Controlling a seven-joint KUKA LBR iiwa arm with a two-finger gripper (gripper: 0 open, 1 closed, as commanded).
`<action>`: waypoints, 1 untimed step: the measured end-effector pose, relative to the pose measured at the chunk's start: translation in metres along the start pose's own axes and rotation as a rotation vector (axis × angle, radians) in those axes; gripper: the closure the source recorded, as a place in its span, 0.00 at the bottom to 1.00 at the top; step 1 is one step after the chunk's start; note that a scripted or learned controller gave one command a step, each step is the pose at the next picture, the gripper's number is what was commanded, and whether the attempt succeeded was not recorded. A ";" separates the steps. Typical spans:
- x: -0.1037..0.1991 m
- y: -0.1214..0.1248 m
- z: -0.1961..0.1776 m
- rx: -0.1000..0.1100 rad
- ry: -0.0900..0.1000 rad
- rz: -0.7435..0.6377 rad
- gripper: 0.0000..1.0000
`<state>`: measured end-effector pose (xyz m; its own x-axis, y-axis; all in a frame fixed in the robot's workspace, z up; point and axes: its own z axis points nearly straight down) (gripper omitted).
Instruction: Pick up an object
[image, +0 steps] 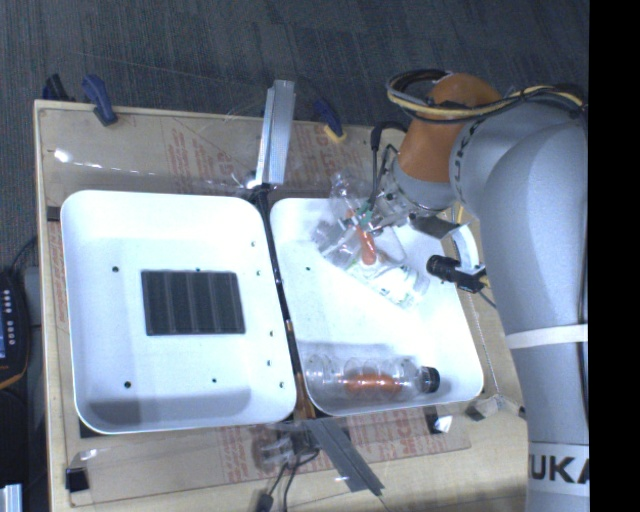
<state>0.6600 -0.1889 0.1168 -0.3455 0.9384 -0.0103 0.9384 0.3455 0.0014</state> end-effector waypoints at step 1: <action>0.067 0.022 -0.081 0.002 0.010 -0.174 1.00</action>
